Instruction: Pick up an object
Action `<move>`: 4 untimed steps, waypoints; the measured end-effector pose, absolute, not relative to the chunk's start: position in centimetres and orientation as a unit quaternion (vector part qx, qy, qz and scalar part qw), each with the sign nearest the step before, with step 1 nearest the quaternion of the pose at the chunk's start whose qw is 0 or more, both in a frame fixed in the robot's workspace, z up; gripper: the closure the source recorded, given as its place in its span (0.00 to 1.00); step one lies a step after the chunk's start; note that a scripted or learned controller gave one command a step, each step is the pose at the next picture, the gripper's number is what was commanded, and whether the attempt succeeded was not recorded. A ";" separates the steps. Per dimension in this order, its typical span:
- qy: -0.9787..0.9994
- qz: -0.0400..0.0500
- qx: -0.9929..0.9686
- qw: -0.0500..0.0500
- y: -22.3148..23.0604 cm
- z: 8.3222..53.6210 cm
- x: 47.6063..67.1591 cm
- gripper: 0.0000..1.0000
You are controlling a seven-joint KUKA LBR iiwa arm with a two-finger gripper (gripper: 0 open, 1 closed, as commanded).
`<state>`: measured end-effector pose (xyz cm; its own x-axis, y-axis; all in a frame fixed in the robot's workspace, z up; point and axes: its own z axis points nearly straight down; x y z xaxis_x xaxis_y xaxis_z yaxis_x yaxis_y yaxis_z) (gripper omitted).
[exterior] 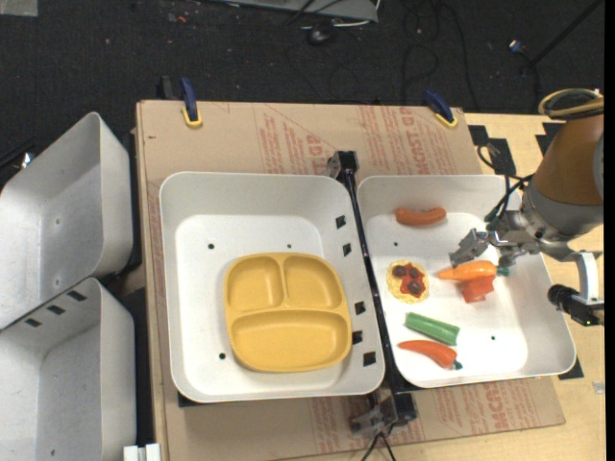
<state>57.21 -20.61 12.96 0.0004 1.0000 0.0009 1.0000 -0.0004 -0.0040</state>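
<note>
camera view: the arm comes in from the right edge, where most of it is cut off, and its claw hangs low in the right bin, taken here as the landmark. the claw's dark fingers merge with shadow and with the objects under them, so i cannot tell whether it is released or clenched, or whether it grips anything. just under its tip, near the middle of the right bin, lies an orange carrot, and a red piece sits touching the carrot's lower side; its shape is hard to make out. toward the right bin's far wall lies a hot dog. near its left wall sits a small pizza slice, blurred. toward its near wall lie a green vegetable and, just below that, a red chili pepper. left of the right bin, the left bin holds a yellow divided plate. both bins rest on the counter.
</note>
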 end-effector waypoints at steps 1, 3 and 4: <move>-0.707 -0.003 -0.707 -0.009 -20.8 9.8 57.7 0.00; -0.708 -0.001 -0.706 -0.002 -20.9 15.4 58.1 1.00; -0.708 -0.001 -0.706 -0.003 -21.9 21.1 58.2 1.00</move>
